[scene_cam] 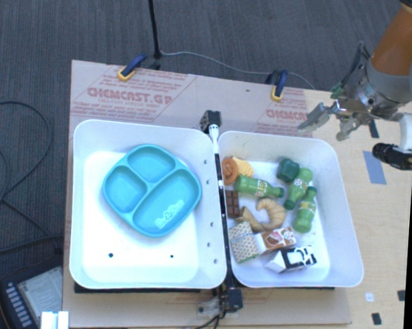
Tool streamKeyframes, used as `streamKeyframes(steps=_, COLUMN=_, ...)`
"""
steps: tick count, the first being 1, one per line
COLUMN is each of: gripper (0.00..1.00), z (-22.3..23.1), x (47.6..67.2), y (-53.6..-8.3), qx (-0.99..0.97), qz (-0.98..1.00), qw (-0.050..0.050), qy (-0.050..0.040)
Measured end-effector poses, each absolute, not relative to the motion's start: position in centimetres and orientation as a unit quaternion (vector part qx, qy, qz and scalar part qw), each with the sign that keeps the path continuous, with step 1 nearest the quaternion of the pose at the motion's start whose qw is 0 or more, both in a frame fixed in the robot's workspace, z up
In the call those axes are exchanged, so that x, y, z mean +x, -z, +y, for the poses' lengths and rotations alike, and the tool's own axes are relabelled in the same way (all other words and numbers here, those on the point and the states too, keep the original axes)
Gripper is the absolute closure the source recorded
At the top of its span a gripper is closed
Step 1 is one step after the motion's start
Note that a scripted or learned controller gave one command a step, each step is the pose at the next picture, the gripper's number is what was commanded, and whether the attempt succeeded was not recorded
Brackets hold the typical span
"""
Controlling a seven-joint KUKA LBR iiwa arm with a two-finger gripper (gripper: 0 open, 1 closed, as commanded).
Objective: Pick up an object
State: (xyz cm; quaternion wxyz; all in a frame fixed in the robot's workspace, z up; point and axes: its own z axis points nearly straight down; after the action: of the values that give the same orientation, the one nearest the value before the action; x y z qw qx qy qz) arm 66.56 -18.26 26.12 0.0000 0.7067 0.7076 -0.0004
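Toys crowd the right bin [342, 226], which sits against the left bin [80, 208] holding a blue divided plate [152, 189]. Nothing has been picked yet. The gripper [333, 123] hangs above the bench just beyond the right bin's far right corner, its two fingers spread apart with nothing between them.

Near the bin's far edge lie a dark green lump [288, 169] and, toward the divider, an orange ridged piece [229, 169]. A green bottle [258, 188] lies on its side across the middle, with two more green bottles [302, 199] toward the right wall. A tan croissant [272, 211] sits at the centre, and small printed boxes [278, 246] cluster by the near edge.

Such play food is probably light, hollow plastic: stiff, smooth and apt to slip or roll. The bottle lying across the middle looks the easiest target; a hold across its narrow body, fingers astride its long axis, should suit best, though neighbours touching it leave little room.
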Motion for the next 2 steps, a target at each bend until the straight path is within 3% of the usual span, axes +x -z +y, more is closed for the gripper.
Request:
streamKeyframes(steps=1, gripper=0.00, z=-20.5, x=63.9, y=-14.8, qx=0.707, qz=0.707, qw=-0.001, qy=0.0016)
streamKeyframes(steps=2, gripper=0.00, z=-21.5, x=60.1, y=-9.7, qx=0.705, qz=0.709, qw=-0.002, qy=-0.0039)
